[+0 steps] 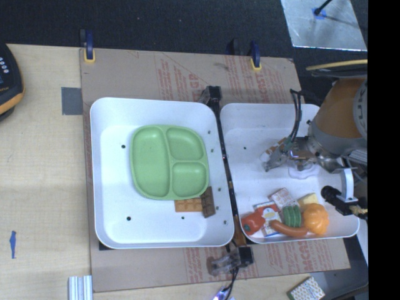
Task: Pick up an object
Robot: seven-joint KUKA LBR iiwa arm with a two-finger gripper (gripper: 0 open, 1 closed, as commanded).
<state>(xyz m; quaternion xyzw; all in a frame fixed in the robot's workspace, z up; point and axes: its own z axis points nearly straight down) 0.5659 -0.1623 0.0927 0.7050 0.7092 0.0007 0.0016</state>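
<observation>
A pale wooden bench (44,167) carries a sheet of brown cardboard (181,74), held along its far edge by two clamps, and on the cardboard sit two shallow white bins side by side, touching along their inner walls.

Taking the left bin (103,186) as the landmark: inside it, near its middle, lies one green divided plate (169,161) with three compartments. Just in front of the plate, toward the bin's near right corner, lie two small blocks touching each other, one orange block (187,206) and one brown block (208,202).

The right bin (250,120), directly right of the left bin, holds a cluster in its near half: one orange ball (315,219), one green ridged piece (291,215) just left of it, one red-and-orange toy (265,222) along the near wall, one small printed packet (281,197) and one pale yellow piece (307,199).

The arm (340,114) reaches over the far right part of the right bin, and the gripper (278,157) hangs low over bare bin floor behind the cluster; whether its fingers are spread or pressed together I cannot tell
</observation>
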